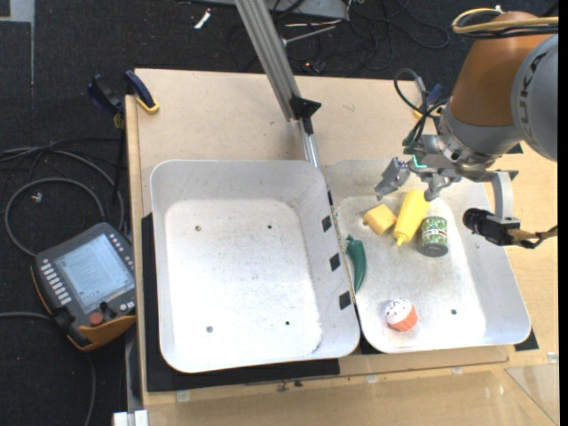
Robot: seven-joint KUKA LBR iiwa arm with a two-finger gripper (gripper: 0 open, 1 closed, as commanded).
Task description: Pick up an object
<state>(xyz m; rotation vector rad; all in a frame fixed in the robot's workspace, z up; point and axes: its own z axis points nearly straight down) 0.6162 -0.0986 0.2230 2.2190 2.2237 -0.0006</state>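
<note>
Teach pendant [86, 280] left of bench [222, 118]

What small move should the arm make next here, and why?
Probably a short descent onto the yellow bottle. The pincer hovers just above the bottle's upper end in the right bin, with nothing between its fingers, and the yellow block and green can crowd either side.

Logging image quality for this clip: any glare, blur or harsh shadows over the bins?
Camera view: even, soft lighting; mild glare on the orange band; left bin bright but speckles readable; yellow bottle and green can slightly soft; dark floor underexposed.
</note>
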